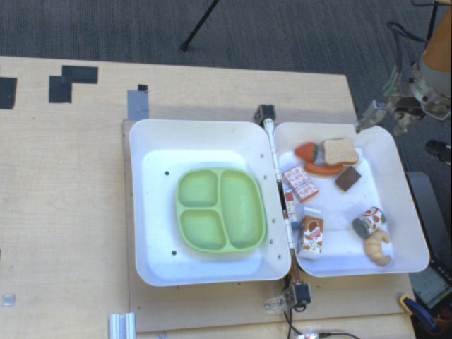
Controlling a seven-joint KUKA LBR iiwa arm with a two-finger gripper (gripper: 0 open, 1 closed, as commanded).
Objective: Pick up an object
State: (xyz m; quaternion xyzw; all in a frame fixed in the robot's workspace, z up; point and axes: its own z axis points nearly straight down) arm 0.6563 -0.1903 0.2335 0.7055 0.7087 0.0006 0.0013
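The right bin point(406, 189) holds several toy foods. A slice of toast point(340, 151) lies at the back beside an orange-red carrot-like piece point(314, 159), with a brown block point(347, 179) just in front. A small red-and-white carton point(300, 183) and a second carton point(311, 235) lie near the divider. A printed can point(368, 222) and a croissant point(378, 246) sit at the front right. My gripper point(390, 116) hangs over the bin's far right corner, above and apart from the toast, open with nothing between its fingers.
The left bin point(152, 210) contains a green divided plate point(219, 210). A metal clamp point(265, 113) sits at the back of the divider between the bins. Cables and a connector point(293, 296) lie at the bench's front edge.
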